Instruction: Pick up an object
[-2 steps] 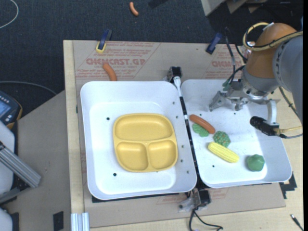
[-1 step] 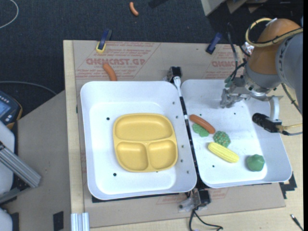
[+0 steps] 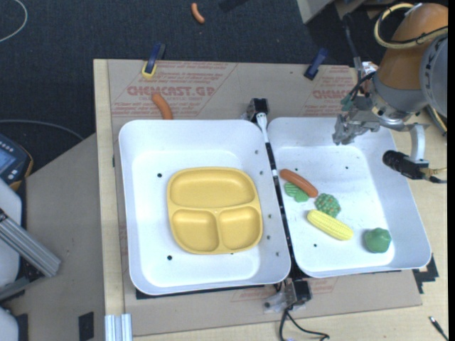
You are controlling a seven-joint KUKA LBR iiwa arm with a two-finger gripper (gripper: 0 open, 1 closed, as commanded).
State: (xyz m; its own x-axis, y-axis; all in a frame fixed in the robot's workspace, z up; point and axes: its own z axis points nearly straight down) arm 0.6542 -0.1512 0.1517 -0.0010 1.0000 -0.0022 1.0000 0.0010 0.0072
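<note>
Gripper [image 3: 346, 135] over far right part of right bin [image 3: 398, 212], near its back wall. Jaw state: cannot tell, too small and blurred. Nothing visibly between them.

Objects all nearer camera than jaws, well apart from them: hot dog [image 3: 298, 182] down-left, leafy green piece [image 3: 295, 192] touching it, broccoli [image 3: 328, 204] just beyond, corn cob [image 3: 329, 225] below that, green pepper [image 3: 377, 240] furthest, toward front right corner.

Left bin [image 3: 142, 212] holds yellow divided tray [image 3: 213, 209].

Light is bright and even from above, with soft, faint shadows. The two white bins [image 3: 142, 212] are nearly washed out. The picture is slightly soft and grainy; the dark floor [image 3: 71, 20] shows little detail.
</note>
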